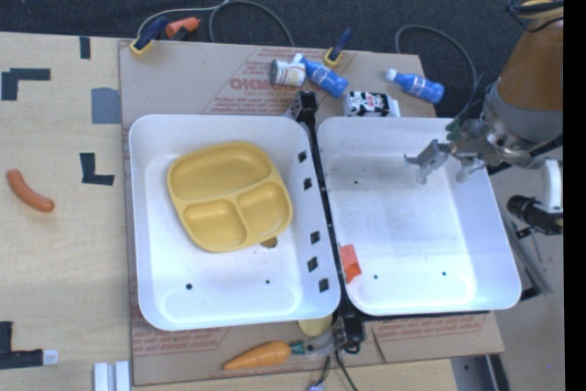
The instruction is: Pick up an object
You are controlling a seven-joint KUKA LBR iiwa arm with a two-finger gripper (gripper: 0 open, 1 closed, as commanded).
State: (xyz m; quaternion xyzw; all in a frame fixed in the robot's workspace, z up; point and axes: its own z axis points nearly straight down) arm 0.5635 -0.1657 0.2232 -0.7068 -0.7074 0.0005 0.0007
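right now the claw hangs open and holds nothing at 1 o'clock in the right bin, while the yellow plate lies in the left bin.

Right bin floor is basically wide open for a straight drop, while the yellow divided plate hogs most of the left bin, leaving just a bare strip along its front edge.
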